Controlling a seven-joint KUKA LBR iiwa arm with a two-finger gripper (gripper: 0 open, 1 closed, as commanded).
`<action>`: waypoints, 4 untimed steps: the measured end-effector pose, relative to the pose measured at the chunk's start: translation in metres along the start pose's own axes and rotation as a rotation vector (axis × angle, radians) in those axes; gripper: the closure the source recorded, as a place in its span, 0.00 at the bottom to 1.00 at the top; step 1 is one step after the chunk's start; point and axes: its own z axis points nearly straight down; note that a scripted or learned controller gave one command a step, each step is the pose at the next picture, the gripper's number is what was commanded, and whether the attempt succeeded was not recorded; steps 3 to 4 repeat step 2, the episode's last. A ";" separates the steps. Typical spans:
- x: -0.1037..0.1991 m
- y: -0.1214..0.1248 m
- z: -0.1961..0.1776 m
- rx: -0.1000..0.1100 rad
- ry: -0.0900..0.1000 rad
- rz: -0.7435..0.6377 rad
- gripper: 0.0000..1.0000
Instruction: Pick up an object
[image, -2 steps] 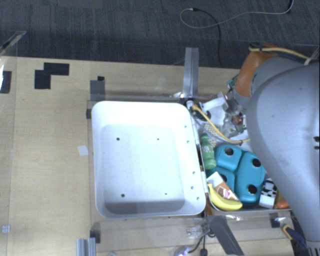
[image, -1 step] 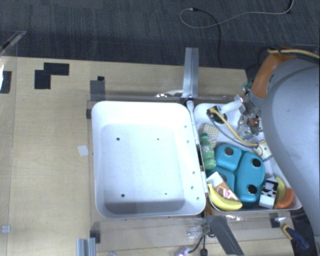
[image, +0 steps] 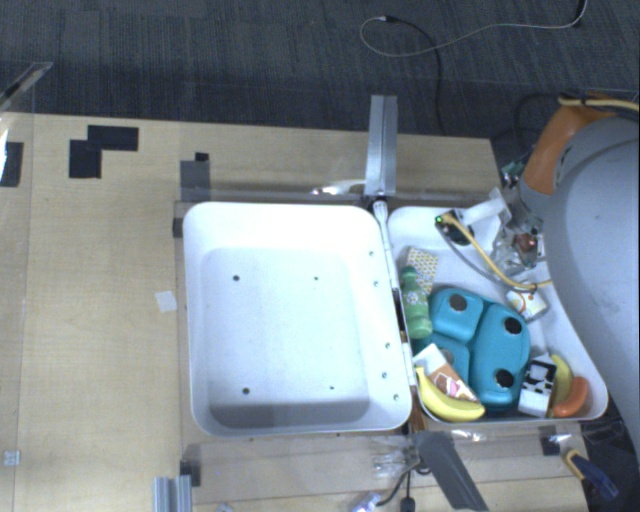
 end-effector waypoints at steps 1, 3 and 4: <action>0.000 0.026 0.000 0.000 0.000 -0.001 1.00; 0.003 -0.064 -0.001 0.002 0.004 -0.002 1.00; 0.003 -0.064 -0.001 0.002 0.004 -0.002 1.00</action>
